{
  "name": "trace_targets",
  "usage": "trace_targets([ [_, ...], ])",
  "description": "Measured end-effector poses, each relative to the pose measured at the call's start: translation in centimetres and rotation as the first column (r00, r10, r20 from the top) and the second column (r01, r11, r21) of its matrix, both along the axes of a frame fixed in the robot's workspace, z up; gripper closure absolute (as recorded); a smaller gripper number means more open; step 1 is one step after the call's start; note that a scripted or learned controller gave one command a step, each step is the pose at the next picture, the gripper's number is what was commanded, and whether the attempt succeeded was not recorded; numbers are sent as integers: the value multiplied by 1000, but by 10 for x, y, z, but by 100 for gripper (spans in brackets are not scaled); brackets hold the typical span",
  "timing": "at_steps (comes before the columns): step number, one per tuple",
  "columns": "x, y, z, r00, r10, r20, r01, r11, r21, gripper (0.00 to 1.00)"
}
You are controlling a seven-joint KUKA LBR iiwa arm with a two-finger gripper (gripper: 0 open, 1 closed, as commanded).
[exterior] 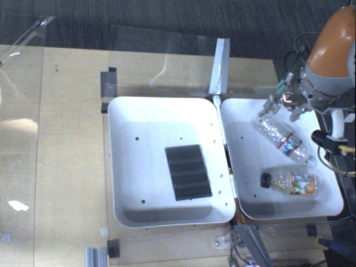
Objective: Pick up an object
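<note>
Right bin [334, 204]: clear bottle [281, 138] near far edge, dark-capped bottle [289, 183] nearer front. Left bin [119, 149]: black block [188, 172], centre. Gripper [283, 102] hovers beside clear bottle's far end — finger state unreadable. Step: approach. Next: descend, straddle bottle, close.

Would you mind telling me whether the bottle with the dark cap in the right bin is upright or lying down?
Lying down: the bottle rests lengthwise on the right bin floor, cap pointing left.
</note>
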State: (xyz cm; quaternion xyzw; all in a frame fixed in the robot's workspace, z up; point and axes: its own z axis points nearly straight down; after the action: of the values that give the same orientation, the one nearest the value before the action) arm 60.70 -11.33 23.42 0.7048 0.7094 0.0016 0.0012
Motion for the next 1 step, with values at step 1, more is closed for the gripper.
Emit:
trace_targets([
  [1,11,-50,-73,991,132,1,-132,991,-1,0],
])
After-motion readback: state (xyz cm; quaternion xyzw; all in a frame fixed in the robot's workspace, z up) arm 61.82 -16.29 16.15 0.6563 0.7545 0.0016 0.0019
